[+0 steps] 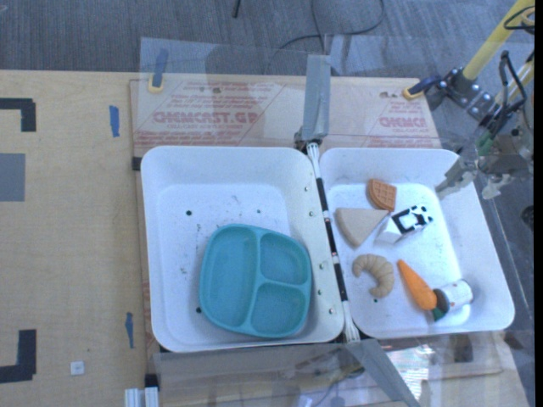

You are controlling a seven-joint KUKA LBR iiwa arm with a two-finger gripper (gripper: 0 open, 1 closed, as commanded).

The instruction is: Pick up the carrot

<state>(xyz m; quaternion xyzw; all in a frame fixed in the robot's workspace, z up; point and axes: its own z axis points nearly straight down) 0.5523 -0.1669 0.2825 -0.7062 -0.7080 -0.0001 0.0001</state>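
Observation:
The carrot (417, 284) is orange with a green top. It lies slantwise in the near right part of the right bin (492, 253), with its green end touching a small white cylinder (456, 295). My gripper (465, 175) hangs at the far right rim of that bin, well behind the carrot and apart from it. Nothing is seen held in it.
A tan croissant (375, 274) lies just left of the carrot. Behind it are a pale wedge (358, 225), a black-and-white carton (411, 221) and a brown waffle piece (382, 194). The left bin (161, 227) holds a teal divided plate (256, 280). Cables and a yellow bar (496, 41) stand at the far right.

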